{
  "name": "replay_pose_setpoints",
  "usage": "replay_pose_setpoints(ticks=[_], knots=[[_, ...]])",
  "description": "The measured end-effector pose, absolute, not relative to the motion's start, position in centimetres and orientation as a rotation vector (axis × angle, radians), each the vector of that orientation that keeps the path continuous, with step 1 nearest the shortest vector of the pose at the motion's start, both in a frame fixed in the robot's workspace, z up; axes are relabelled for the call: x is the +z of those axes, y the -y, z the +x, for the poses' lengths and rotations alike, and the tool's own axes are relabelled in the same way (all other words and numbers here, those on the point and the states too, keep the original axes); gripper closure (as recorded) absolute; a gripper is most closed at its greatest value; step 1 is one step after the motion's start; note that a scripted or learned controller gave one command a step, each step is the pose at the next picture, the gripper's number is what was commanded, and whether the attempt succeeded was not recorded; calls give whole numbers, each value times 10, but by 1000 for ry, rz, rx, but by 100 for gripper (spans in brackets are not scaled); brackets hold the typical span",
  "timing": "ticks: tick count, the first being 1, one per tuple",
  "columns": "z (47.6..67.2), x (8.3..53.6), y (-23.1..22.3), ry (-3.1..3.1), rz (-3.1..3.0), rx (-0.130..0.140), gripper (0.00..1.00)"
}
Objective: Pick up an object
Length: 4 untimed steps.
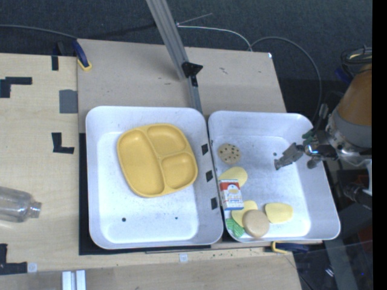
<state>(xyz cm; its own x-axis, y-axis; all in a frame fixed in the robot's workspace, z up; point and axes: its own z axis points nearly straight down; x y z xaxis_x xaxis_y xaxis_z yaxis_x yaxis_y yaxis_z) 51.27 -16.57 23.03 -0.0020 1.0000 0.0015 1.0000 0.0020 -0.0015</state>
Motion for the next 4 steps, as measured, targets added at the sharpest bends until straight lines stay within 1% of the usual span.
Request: replay_pose_setpoints(ticks=[1,2,3,4], knots=[[487,98,198,2212,-2218,9,0],[490,112,196,2220,-2216,1,100],[554,90,210,2225,-2218,-1,100],[628,89,209,2231,-2219,-4,100]])
